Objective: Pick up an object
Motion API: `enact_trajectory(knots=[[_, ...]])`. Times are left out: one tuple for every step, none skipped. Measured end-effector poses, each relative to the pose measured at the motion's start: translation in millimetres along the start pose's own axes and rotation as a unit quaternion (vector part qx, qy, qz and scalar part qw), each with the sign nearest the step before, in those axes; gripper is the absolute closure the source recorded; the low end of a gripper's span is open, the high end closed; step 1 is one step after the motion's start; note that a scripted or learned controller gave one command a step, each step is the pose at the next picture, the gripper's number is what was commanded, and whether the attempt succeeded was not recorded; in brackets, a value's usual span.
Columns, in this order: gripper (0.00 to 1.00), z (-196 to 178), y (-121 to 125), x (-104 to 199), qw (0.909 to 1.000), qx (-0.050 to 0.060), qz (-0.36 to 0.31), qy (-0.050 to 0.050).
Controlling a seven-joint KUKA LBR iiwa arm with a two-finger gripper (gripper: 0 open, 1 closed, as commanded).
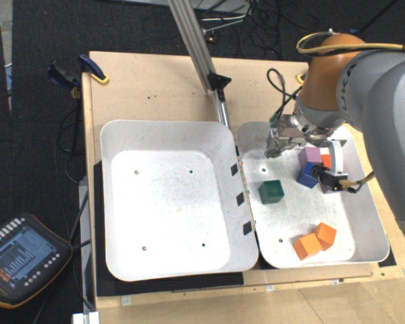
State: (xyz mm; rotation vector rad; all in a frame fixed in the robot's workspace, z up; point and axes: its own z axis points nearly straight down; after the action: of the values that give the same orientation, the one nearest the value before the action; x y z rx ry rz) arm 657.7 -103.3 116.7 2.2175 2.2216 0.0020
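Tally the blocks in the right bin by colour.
Green: 1, green block
Orange: 2, orange blocks
Blue: 1, blue block
Purple: 1, purple block, partly hidden by the arm
Total: 5

Two white bins [169,130], five small blocks [271,192].

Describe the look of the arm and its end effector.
The arm is bulky, rounded and grey, with an orange band above the wrist. A yellow cable loops over it; a black one curls beside it. The end effector is small, metallic grey.
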Motion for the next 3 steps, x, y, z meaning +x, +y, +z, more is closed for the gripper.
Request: enact_trajectory(knots=[[1.0, -63, -2, -3, 1.0, -0.003, 0.001, 0.0], [1.0, -117, 0, -4, 1.0, -0.003, 0.0, 0.0], [1.0, -125, 11, 44, 1.0, -0.001, -0.003, 0.001]])
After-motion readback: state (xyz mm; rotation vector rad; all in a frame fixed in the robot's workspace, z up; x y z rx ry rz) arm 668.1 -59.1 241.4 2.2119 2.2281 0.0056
